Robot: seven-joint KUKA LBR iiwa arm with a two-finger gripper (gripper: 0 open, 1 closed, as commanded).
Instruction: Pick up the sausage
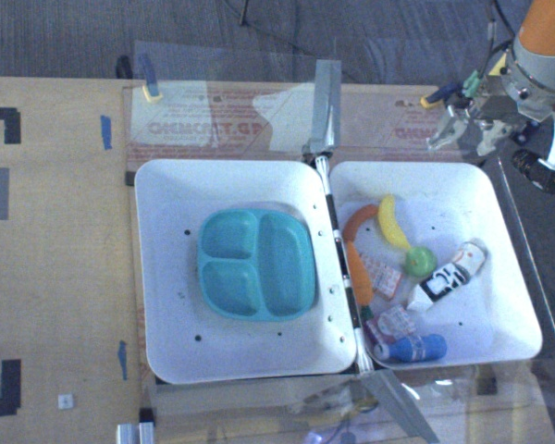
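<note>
The sausage point(355, 219), a curved reddish-brown piece, lies in the right bin point(499, 211) near its left wall, just left of a yellow banana point(393, 223). My gripper point(461, 137) hangs above the bench beyond the bin's far right corner, well away from the sausage. Its fingers are spread open and hold nothing.
An orange carrot point(359, 280) lies below the sausage along the divider. A green ball point(420, 262), a white and black bottle point(452, 275), a clear packet point(384, 277) and a blue bottle point(416, 348) share the right bin. A teal divided plate point(256, 264) sits in the left bin point(166, 211).
</note>
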